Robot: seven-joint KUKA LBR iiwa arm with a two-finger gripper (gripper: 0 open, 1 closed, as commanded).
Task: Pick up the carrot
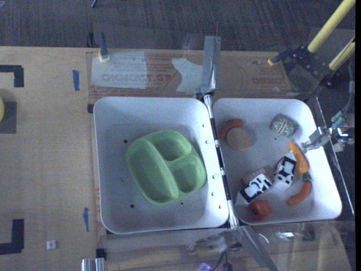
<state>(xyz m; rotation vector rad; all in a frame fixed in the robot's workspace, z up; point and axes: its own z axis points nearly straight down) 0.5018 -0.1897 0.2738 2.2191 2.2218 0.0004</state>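
Observation:
The carrot is a slim orange piece lying at a slant near the right wall of the right bin. A small green tuft sits at its lower end. My gripper reaches in over the bin's right rim. Its metal tip hangs just up and to the right of the carrot's upper end, very close to it. Whether it touches the carrot cannot be told at this size. Nothing is seen lifted off the bin floor.
The right bin also holds a curved orange piece, two black-and-white blocks, a red tomato, a sausage, a brown ball and a pale packet. A green divided plate lies in the left bin.

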